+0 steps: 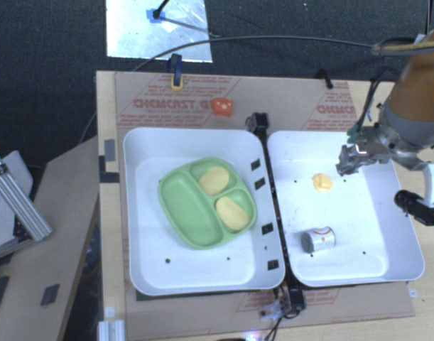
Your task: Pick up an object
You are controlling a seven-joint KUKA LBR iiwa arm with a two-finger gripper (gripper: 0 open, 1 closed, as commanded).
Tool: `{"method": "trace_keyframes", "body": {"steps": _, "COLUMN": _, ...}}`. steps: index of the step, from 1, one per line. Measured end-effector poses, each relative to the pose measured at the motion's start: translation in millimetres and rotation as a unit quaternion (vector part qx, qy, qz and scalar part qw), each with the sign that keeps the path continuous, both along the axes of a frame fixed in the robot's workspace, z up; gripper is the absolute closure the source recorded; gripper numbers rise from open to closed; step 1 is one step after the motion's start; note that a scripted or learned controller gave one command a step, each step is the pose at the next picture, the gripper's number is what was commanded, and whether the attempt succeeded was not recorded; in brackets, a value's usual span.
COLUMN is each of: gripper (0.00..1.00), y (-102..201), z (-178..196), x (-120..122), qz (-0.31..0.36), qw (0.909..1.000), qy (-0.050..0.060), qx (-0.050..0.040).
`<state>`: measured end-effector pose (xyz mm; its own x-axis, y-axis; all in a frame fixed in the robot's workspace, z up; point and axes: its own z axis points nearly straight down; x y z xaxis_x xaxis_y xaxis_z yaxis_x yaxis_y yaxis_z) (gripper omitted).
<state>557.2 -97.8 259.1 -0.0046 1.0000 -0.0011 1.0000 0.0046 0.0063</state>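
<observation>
In the right bin (387, 261) lie a small yellow lump (322, 182) near the middle and a short grey can (318, 239) on its side toward the front. My gripper (349, 160) hangs over the right bin, just right of and slightly above the yellow lump, apart from it. A green divided plate (181, 212) in the left bin (142, 261) carries two yellow pieces, one at the back (215, 180) and one at the right (232, 212).
A row of black clips (263, 183) runs along the seam between the bins. An orange tag (221, 106) and a blue-yellow clamp (176, 71) sit on the cardboard behind the bins. A metal rail (18, 197) lies at the left.
</observation>
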Motion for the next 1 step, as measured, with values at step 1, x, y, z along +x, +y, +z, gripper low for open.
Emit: {"method": "trace_keyframes", "body": {"steps": 1, "gripper": 1.0, "y": 43.1, "z": -15.0, "x": 15.0, "qz": 0.002, "qw": 1.0, "qy": 0.002, "qx": 0.0008}}
